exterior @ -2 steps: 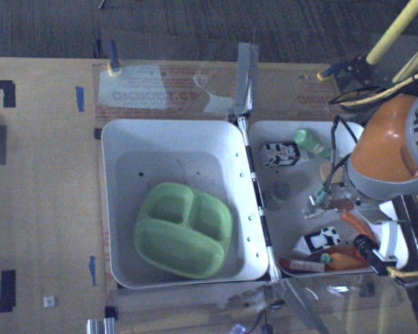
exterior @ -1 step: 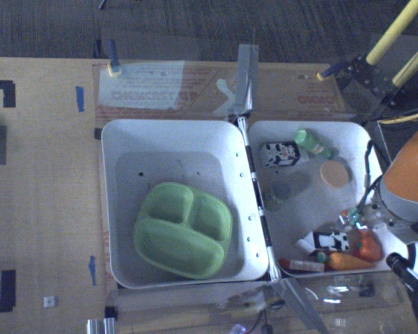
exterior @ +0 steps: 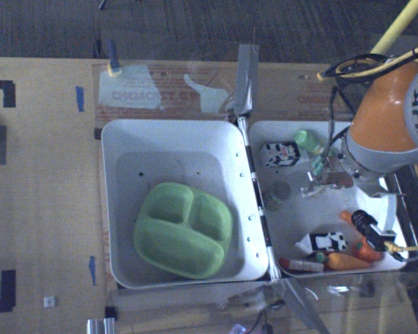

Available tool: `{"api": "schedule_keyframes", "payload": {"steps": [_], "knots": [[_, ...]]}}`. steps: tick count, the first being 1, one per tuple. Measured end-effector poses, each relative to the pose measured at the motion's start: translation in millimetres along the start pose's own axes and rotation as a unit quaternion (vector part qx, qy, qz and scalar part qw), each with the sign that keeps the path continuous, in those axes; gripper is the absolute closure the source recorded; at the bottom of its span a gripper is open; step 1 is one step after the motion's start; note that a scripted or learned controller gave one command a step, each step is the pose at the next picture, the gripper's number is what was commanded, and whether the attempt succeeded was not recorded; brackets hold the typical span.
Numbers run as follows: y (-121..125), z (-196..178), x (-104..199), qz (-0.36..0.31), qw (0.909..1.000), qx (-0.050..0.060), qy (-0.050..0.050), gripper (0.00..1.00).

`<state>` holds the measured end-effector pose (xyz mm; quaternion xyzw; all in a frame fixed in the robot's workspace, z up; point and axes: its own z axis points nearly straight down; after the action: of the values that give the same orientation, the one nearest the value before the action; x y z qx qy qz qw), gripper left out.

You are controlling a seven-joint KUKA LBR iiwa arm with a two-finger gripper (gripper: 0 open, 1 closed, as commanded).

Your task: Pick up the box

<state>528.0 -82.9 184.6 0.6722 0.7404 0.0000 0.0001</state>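
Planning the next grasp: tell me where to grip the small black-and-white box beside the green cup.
Probably its two long sides, coming straight down: the black-and-white box lies flat on the white bin's floor. Both long sides look free, while the green cup crowds its right end.

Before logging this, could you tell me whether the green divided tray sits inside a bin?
Inside: the green divided plastic tray rests on the left white bin's floor.
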Motion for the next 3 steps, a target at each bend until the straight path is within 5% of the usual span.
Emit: {"api": "schedule_keyframes", "payload": {"steps": [1, 2, 3], "knots": [[28, -62, -52, 0.203, 0.9791, 0.000, -0.001, 1.00], [61, 98, -32, 0.119, 0.9929, -0.002, -0.001, 1.00], [37, -138, -6, 0.427, 0.9043, 0.001, -0.001, 1.00]]}}
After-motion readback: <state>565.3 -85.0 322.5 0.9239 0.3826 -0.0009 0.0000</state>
